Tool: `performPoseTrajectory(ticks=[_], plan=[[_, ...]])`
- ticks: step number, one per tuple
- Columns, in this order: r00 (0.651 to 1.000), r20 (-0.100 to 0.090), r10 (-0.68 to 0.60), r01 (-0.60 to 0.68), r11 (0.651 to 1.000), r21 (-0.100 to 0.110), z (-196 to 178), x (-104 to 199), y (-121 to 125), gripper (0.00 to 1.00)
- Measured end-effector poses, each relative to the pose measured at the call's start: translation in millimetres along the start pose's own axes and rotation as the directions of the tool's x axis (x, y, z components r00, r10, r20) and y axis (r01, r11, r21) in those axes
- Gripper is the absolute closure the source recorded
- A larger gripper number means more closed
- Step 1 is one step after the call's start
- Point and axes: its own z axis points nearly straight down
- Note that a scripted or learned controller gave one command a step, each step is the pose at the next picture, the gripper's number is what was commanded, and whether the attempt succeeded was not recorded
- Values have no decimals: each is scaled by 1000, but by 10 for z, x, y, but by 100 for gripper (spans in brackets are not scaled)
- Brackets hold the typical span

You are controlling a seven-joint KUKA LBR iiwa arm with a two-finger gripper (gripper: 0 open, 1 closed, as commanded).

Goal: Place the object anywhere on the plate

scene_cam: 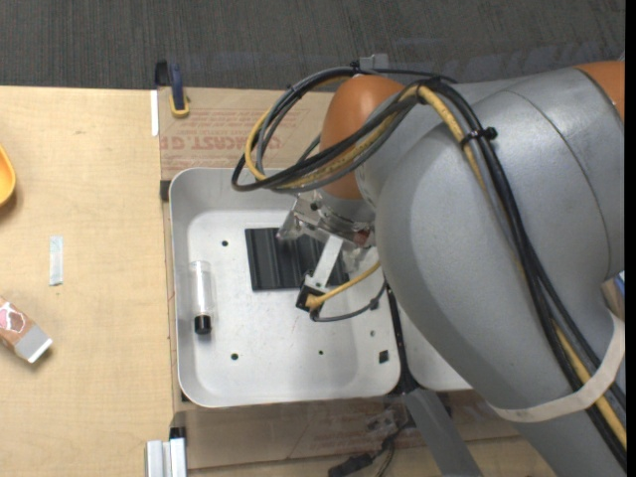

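Clear tube (202, 288), long axis near-to-far (black cap (202, 324) nearest)

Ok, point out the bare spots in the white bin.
Widest bare floor: the near half of the bin, below the black ribbed block and right of the clear tube. A smaller patch sits in the far-left corner above the tube. Crowded around the block, under the gripper.

The arm (497, 246) hides much of the bin (258, 366); an orange thing (4, 177) is cropped at left.
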Motion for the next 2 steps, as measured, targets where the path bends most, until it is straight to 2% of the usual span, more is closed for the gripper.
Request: performPoseTrajectory(ticks=[1,2], plan=[[737,-2,676,-676,737,1,32,814,-324,0],[623,-2,782,-782,623,1,30,1041,-101,0]])
